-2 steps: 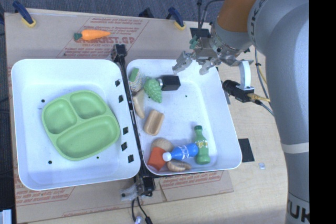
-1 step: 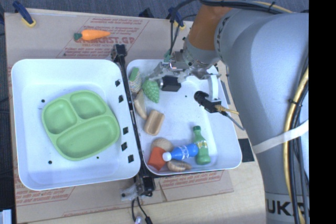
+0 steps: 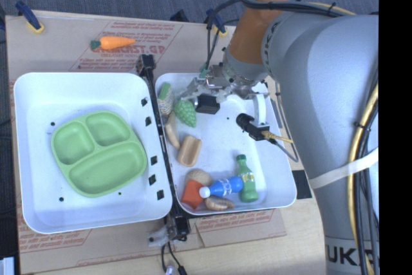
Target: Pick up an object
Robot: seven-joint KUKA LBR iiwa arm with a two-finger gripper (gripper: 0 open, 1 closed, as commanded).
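My gripper (image 3: 205, 98) hangs over the far end of the right bin (image 3: 273, 158), under the arm's orange band. Just to its left lies a bumpy green fruit (image 3: 185, 112), close to or touching the gripper. Beside that fruit, against the bin's left wall, is a small corn cob (image 3: 165, 97). Nothing shows clearly as held. Further forward lie a tan bread piece (image 3: 189, 149) and a pale stick-shaped item (image 3: 172, 135). At the near end are a green bottle (image 3: 244, 178), a blue bottle (image 3: 224, 188), an orange-red item (image 3: 192, 193) and a brown potato (image 3: 199, 176).
The left bin (image 3: 32, 113) holds a green divided plate (image 3: 98, 152). A toy carrot (image 3: 112, 43) lies on the cardboard beyond the bins. A black cable fitting (image 3: 252, 125) hangs over the right bin's middle. The arm's grey body covers the right side.
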